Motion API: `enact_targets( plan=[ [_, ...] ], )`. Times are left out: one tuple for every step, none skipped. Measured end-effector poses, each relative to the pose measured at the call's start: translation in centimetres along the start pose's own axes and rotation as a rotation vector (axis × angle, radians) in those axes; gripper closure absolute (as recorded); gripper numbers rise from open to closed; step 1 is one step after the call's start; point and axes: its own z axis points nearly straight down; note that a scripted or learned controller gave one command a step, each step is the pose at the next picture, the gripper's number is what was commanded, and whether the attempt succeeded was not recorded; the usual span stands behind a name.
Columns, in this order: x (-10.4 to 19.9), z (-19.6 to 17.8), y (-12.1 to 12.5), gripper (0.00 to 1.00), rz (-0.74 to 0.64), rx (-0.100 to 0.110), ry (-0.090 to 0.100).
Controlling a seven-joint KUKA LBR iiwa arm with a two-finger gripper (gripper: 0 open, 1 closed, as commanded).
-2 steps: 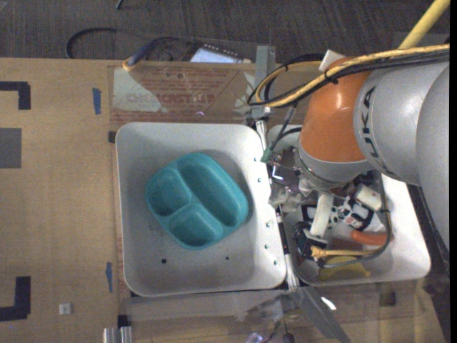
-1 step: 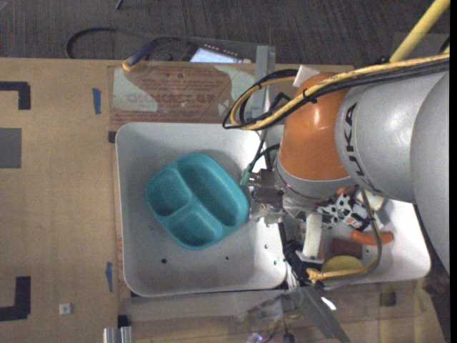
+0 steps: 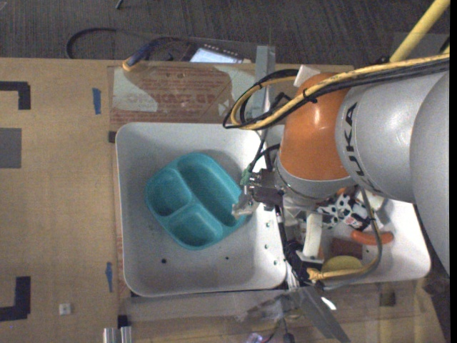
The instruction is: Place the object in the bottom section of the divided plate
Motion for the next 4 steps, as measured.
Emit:
enact_targets(
  plan=[
    [-0.1, -0.6, 0.0, 1.00, 0.003, 0.007, -0.004],
    [-0.1, -0.6, 0.0, 0.00, 0.003, 0.007, -0.004],
    [-0.2, -1.2, 0.0, 1.00, 0.005, 0.014, -0.007],
    [-4.2, -4.9, 8.5, 1.00, -0.097, -0.004, 0.001]
  ],
)
